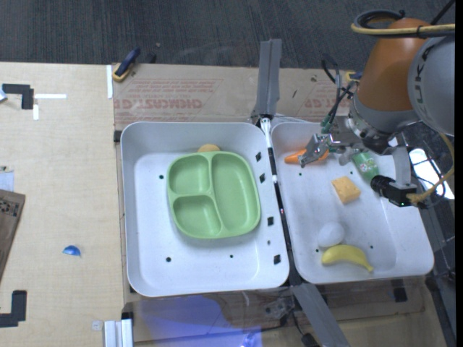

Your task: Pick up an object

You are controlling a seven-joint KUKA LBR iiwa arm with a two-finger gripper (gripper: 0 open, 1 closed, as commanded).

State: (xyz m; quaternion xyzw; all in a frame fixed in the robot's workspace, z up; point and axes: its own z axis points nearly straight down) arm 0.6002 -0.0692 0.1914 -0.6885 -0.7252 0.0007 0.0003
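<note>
The arm is reaching in from the right of the view, and the gripper is hanging low over the far end of the right bin. Just beside it, on its view-left side, an orange piece is lying near the bin's inner wall. That looks like the likeliest target. Its long axis is running roughly left to right across the view, so its near end is pointing straight at the gripper tip. Whether the two are touching, I cannot tell; they are overlapping from this angle. Whether the gripper is released or clenched is also too small and dark to tell, and nothing is showing clearly as held.

Other candidates are waiting in the same bin: a green item under the wrist, a yellow block nearer the middle, and a white ball just beside a banana at the near end. Over in the left bin, a green plate is sitting well apart.

I am judging that the grasp hinges on shifting slightly view-left and closing across the orange piece's narrow width, not along it.
</note>
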